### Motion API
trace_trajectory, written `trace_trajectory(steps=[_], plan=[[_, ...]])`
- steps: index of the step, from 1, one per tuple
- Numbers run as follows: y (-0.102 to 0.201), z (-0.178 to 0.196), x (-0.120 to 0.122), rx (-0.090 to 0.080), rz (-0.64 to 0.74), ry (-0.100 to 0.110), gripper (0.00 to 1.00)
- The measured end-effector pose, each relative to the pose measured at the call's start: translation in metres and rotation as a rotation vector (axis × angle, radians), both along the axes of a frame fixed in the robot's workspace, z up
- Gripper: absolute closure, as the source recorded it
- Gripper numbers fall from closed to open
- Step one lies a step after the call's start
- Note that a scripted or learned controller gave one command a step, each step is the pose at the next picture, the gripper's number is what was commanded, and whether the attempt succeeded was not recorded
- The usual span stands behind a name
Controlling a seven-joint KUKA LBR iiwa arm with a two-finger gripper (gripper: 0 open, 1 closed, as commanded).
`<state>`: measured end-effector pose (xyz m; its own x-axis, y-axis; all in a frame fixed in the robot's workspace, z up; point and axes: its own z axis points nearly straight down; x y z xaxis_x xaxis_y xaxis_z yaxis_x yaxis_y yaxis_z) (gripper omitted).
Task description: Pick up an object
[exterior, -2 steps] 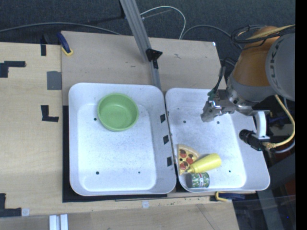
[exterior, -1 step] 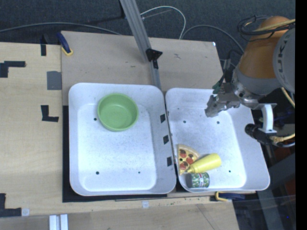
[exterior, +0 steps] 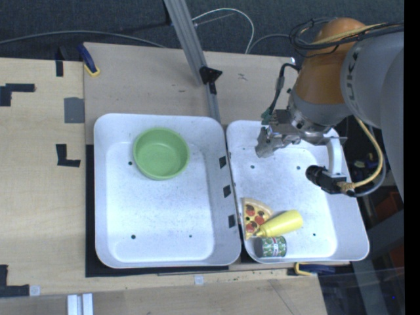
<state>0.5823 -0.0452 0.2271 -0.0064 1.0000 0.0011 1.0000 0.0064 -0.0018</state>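
My gripper [exterior: 264, 147] hangs over the back left part of the right bin [exterior: 308, 195], above bare bin floor. Nothing shows between its fingers. Three small things lie in the right bin's front left corner, well in front of the gripper: a pizza slice toy [exterior: 253, 214], a yellow mustard bottle [exterior: 282, 223] lying on its side, and a small green can [exterior: 270, 246] against the front wall. A green bowl [exterior: 161, 153] stands upright at the back of the left bin [exterior: 157, 241].
A grey pole [exterior: 187, 31] slants down from the top to a clamp behind the bins. Cables run over the bench at the back. The arm's body and a black fitting [exterior: 326, 178] overhang the right bin's right side.
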Motion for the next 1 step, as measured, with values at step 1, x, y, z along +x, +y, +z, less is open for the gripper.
trace_trajectory(steps=[1], plan=[[0.0452, -0.009, 0.0269, -0.001, 0.0, -0.001, 1.0]])
